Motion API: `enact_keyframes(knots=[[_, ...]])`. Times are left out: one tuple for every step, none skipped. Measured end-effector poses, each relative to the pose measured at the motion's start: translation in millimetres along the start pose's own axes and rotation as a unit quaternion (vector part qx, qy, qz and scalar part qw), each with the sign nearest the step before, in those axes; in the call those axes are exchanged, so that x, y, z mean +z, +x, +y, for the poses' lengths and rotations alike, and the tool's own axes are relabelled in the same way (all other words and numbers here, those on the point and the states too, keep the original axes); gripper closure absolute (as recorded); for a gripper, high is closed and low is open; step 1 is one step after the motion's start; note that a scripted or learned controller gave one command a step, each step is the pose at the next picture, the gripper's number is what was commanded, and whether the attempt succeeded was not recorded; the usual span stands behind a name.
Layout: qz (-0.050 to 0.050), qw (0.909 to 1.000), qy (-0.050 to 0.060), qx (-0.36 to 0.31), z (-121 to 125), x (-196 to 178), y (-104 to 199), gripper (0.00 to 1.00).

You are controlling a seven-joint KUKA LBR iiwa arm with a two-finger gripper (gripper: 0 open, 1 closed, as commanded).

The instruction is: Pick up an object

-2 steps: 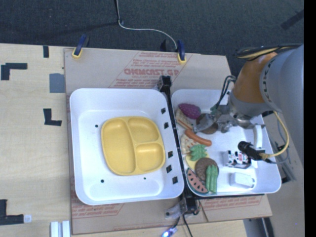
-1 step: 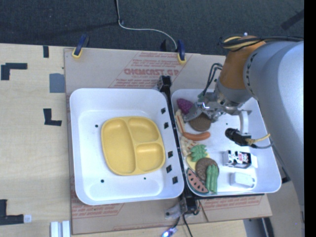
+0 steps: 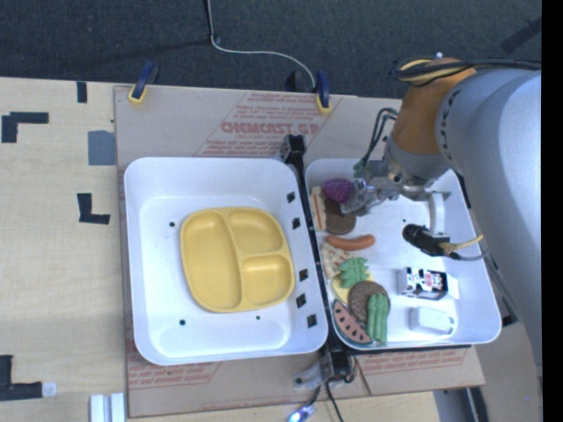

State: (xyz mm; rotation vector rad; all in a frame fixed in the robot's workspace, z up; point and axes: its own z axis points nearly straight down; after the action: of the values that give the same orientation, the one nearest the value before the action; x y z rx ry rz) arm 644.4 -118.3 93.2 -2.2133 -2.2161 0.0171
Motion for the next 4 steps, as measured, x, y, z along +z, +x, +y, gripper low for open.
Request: enact_keyframes(knots=[[-0.003,0.9999,-0.012,0.002,-42.4,-145.8,-50.0,1.0],[0.0,1.0,-0.006,0.001,-43.8,-138.6,-46.6,0.0],[0.0,1.0,-0.005,0.0,-10.1,14.1,-23.3,0.0],[0.002,1.0,-0.008,-0.002,-90.8,-94.2,37.6,0.0]])
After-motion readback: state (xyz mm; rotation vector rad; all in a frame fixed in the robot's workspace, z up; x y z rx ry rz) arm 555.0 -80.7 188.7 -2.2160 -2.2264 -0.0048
